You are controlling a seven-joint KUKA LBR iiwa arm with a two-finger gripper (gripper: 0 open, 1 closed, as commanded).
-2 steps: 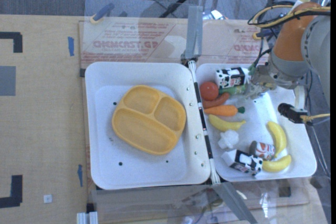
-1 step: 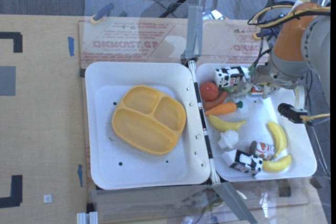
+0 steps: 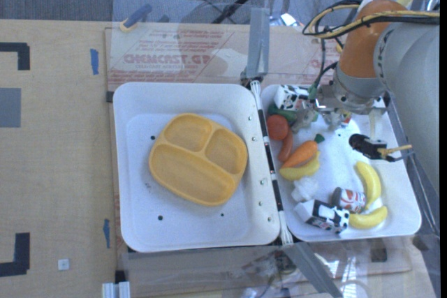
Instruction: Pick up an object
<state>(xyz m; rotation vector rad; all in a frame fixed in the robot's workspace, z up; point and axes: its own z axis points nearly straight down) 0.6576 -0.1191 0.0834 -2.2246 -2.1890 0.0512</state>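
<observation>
1. Where the arm (image 3: pixel 405 73) comes in from the right, the gripper (image 3: pixel 328 116) sits over the far end of the right bin (image 3: pixel 339 160); open or closed, cannot tell from this angle, and nothing visibly gripped.
2. Candidate objects are all loose in the right bin. Red tomato (image 3: pixel 277 127) is against the left wall, just left of the gripper.
3. Cow-print toy (image 3: pixel 290 95) is in the far left corner, beside the gripper.
4. Carrot (image 3: pixel 302 153) lies across a small banana (image 3: pixel 300 169), mid-bin on the left side.
5. Long banana (image 3: pixel 369 181) is on the right side, well apart from the carrot.
6. Can (image 3: pixel 349 199), cow-print box (image 3: pixel 325 216) and a third banana (image 3: pixel 367 218) are bunched at the near end.
7. Left bin (image 3: pixel 133 150) holds a yellow divided plate (image 3: pixel 198 158), flat, roughly centred.
</observation>
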